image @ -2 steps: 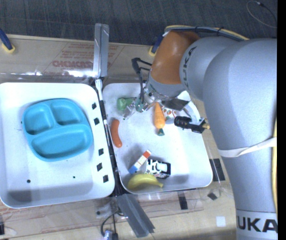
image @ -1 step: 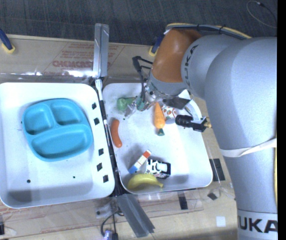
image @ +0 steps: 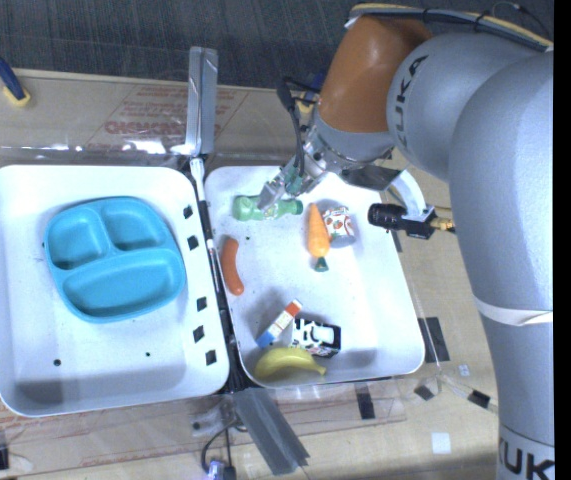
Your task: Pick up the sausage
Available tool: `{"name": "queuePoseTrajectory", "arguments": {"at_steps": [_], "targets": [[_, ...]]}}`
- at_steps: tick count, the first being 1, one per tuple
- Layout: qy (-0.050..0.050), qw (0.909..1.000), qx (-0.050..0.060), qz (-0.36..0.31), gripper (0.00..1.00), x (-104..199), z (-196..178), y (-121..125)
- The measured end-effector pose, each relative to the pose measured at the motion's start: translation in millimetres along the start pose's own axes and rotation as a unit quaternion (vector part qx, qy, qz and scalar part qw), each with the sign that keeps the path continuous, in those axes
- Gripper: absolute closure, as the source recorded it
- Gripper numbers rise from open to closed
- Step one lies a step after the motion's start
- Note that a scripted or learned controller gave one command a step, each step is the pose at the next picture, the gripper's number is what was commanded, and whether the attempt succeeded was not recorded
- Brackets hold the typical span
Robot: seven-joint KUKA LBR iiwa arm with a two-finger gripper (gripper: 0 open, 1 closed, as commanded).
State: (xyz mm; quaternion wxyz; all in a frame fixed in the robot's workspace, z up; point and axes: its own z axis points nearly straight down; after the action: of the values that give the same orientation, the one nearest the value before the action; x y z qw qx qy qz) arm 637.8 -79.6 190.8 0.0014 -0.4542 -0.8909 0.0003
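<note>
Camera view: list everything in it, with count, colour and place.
sausage: one, orange-red, right bin's left side
green object: one, green, right bin's top, at the gripper
carrot: one, orange, right bin's upper middle
small packet: one, white and red, beside the carrot
banana: one, yellow, right bin's bottom edge
black-and-white box: one, above the banana
divided plate: one, blue, left bin
bins: two, white, side by side
gripper: one, over the green object
</note>
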Motion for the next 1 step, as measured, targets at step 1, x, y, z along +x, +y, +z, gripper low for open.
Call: {"name": "queuePoseTrajectory", "arguments": {"at_steps": [1], "targets": [[0.001, 1.0, 0.001, -0.002, 1.0, 0.5, -8.2, 0.5]]}}
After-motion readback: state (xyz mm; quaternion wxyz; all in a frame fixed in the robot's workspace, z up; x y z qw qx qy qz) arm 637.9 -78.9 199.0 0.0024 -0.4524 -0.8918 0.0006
